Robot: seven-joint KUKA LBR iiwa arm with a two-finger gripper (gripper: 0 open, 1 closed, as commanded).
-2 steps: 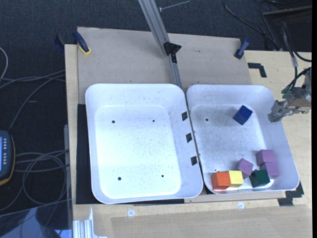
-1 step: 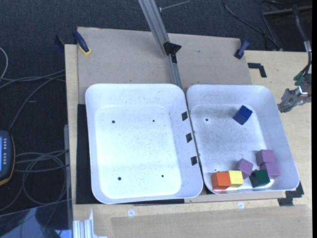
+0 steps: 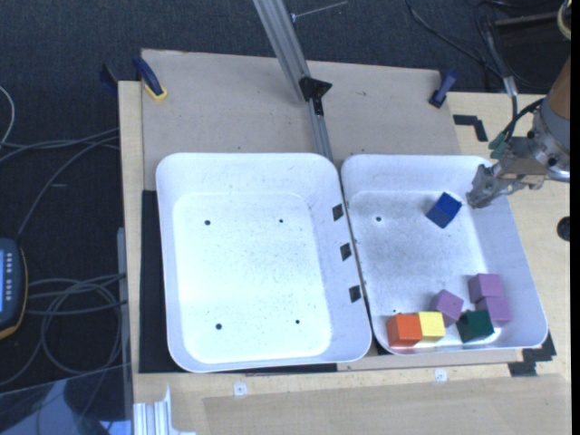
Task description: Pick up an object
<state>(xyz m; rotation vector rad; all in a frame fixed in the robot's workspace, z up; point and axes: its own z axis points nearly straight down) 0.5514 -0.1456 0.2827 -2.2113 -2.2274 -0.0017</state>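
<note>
Two shallow white bins sit side by side on the counter (image 3: 272,84). The jaws (image 3: 480,193) hang over the far right rim of the right bin (image 3: 521,270); whether they are open or closed cannot be made out, since the tips are small and blurred against the white wall. Nothing can be seen gripped between them.

Just beside the jaws, toward the middle of the right bin, lies a blue block (image 3: 444,210), tilted on the bin floor and apart from the tips. Well apart from the jaws, in the bin's near corner, a cluster of blocks lies together: an orange block (image 3: 405,328) touching a yellow block (image 3: 431,325), a dark green block (image 3: 474,325) beside them, a small purple block (image 3: 448,301) just behind the yellow one, and two more purple blocks (image 3: 490,296) against the right wall. The left bin (image 3: 168,243), farthest from the jaws, shows a speckled floor with four small dark dots.

The counter is pale wood with blue clamps (image 3: 149,78) at its far corners, and a grey metal rail (image 3: 290,53) slants across it toward the seam between the bins. Around it lies dark carpet (image 3: 54,43) with loose cables (image 3: 63,297). The arm's wrist (image 3: 548,139) is cut off by the right edge.
</note>
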